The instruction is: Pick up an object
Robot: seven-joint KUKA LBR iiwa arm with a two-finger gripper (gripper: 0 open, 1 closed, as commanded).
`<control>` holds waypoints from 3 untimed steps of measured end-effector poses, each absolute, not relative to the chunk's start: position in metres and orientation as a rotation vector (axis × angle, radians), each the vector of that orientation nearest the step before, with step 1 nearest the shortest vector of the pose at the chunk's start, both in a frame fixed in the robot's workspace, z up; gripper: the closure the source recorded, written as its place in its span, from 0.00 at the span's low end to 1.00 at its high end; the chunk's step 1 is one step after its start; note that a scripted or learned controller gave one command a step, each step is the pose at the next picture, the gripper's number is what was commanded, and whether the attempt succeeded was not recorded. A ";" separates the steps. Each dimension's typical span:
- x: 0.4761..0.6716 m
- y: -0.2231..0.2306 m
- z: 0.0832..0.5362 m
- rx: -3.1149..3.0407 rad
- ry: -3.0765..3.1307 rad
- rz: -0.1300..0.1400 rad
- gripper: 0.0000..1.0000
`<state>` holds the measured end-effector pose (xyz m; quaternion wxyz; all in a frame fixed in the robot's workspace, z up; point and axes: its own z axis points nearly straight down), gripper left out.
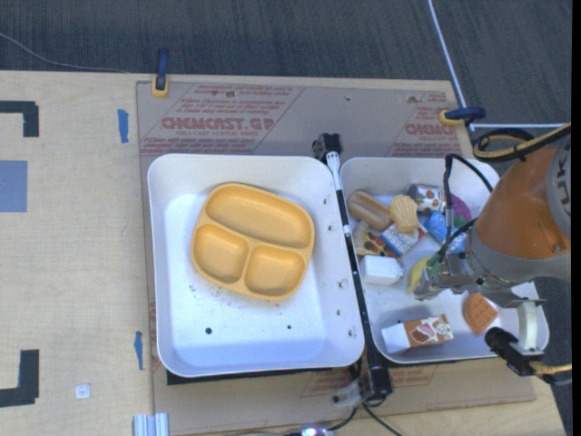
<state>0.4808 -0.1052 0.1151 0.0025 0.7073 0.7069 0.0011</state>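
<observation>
Lying nearest the camera in the right bin [508, 357], a small carton [419, 331] with a white end and an orange-brown printed face rests flat on bare floor, apart from the other pieces. It looks light and stiff, a boxy toy with flat sides, so a pinch across its short width would likely hold without crushing it. Just beside it to the right, an orange round piece [479, 313] sits partly under the arm. The hand [436, 278] hangs low above the middle of this bin, over a yellow piece [419, 269] and a white block [382, 269]; whether its grip is open or closed cannot be told, and nothing can be seen held in it. The white block seems rigid and easy to take by its flat sides. Farther back lies a tight cluster: a brown sausage-like toy [369, 209], a yellow ridged piece [404, 213] and a small can [427, 194]. These rounded, smooth shapes would probably slip or roll. The left bin [172, 271] carries a yellow divided tray [253, 240].
</observation>
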 end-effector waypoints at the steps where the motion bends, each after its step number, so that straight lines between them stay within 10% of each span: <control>1: 0.480 -0.016 0.185 2.220 2.223 0.003 1.00; 2: 0.480 -0.016 0.185 2.220 2.222 0.002 0.00; 3: 0.493 -0.097 0.100 2.223 2.221 -0.002 0.00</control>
